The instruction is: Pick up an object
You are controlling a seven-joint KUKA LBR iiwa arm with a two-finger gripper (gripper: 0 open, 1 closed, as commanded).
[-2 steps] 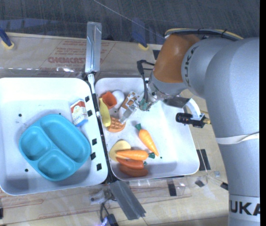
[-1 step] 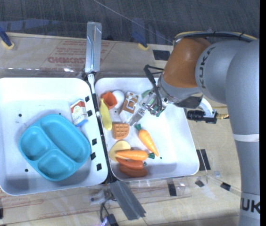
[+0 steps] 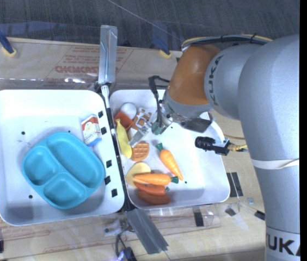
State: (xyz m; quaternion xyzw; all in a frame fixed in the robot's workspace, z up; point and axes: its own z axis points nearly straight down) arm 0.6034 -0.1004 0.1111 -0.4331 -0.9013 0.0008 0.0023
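Left bin point(image 3: 12, 145): one blue tray point(image 3: 62, 169) with three compartments, laid flat well left of the claw; one small carton point(image 3: 91, 130) propped against the divider wall, nearer the claw.

Right bin point(image 3: 210, 173): toy foods are heaped along its left side, probably as tipped in, not arranged. One banana point(image 3: 123, 139) is stood against the divider, just left of the claw. One waffle point(image 3: 140, 151) is seen just below the claw. Two carrots are counted: one point(image 3: 170, 163) below and right of the claw, one point(image 3: 152, 179) lower still, resting on a red item.

Claw point(image 3: 142, 125): lowered over the pile's upper end, near a red-and-white piece; whether apart or together cannot be told. Nothing is seen held. Pick judged not yet made; candidates lie directly beneath and below.
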